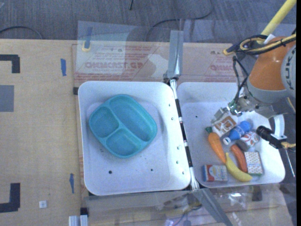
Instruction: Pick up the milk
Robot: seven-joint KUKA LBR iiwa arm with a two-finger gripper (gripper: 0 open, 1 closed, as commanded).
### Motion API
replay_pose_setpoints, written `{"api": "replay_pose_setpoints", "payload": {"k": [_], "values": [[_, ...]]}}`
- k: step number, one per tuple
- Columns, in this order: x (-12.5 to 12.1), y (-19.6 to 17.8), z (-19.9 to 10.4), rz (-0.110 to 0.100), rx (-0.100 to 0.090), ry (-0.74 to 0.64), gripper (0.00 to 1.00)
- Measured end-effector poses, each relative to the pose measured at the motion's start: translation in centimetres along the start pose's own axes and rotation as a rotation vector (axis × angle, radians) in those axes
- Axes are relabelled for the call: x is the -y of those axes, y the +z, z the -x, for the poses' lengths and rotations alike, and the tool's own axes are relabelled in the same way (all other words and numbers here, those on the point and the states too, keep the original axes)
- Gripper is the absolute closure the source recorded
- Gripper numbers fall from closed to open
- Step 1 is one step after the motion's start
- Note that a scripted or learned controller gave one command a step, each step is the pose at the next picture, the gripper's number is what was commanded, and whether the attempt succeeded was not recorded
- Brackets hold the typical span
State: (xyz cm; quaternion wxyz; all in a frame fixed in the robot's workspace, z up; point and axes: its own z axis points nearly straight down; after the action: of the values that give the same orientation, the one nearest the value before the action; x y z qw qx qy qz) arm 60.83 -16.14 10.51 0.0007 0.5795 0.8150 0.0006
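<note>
The arm's grey body with its orange band hangs over the upper right of the right-hand bin (188, 98), and the end effector (236, 105) shows as a small metallic cluster just below the wrist. Whether it is open or closed cannot be told from this slanted view.

Just below and slightly left of the end effector lies the milk carton (225, 125) (a small white box with a brown-orange printed face), tilted on the bin floor, very near the end effector; contact cannot be told. To the carton's right, below the end effector, lies a bottle with a blue cap (239, 132). Further below and to the left lies a carrot (217, 146); a banana (236, 169) curves along the bin's near side, with a red pepper-like piece (239, 157) beside it. A small patterned box (253, 162) sits below and to the right, and another small carton (215, 173) lies at the bottom, left of the banana.

Well to the end effector's left, in the other bin (94, 173), rests a teal divided plate (122, 125). Both bins sit on the bench (37, 140).
</note>
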Motion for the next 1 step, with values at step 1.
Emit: {"api": "replay_pose_setpoints", "payload": {"k": [1], "values": [[3.1,1.29,0.82,0.015,0.006,0.034,0.0]]}}
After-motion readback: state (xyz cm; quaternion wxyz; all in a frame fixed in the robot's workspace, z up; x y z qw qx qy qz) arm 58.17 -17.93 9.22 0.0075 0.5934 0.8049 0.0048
